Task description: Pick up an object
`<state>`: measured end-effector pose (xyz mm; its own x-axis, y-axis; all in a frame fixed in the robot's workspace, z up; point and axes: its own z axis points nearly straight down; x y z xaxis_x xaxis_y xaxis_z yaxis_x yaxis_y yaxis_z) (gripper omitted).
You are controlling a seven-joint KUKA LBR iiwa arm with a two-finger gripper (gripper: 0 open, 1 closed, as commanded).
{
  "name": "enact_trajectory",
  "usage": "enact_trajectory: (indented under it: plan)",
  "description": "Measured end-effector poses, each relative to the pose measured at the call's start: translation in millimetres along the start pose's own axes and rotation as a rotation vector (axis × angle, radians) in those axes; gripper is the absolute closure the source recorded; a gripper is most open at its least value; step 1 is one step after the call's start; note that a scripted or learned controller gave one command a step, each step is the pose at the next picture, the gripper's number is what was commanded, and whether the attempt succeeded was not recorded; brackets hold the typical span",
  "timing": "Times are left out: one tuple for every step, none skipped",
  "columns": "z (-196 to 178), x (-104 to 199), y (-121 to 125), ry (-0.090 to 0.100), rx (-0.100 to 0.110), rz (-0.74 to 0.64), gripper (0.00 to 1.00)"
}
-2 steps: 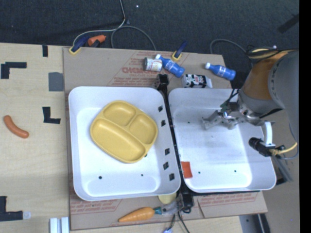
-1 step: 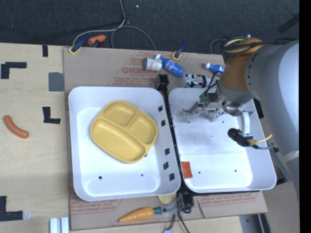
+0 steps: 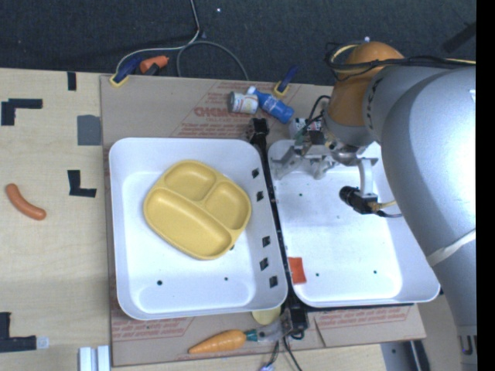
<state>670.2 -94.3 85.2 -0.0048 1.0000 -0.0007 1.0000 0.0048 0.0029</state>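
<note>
The yellow divided plate lies in the middle of the left bin. The arm leans over the right bin's far edge; the gripper is there, its state impossible to tell.

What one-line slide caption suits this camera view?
Grey KUKA arm reaches over the right white bin, while a yellow three-compartment plastic plate lies in the left white bin.
</note>
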Motion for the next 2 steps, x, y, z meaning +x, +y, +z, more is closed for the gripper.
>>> enact_trajectory:
  plan:
    - [-1, -1, -41, -0.002, 0.000, 0.004, 0.00]
    - [0, 1, -1, 0.000, 0.004, 0.002, 0.00]
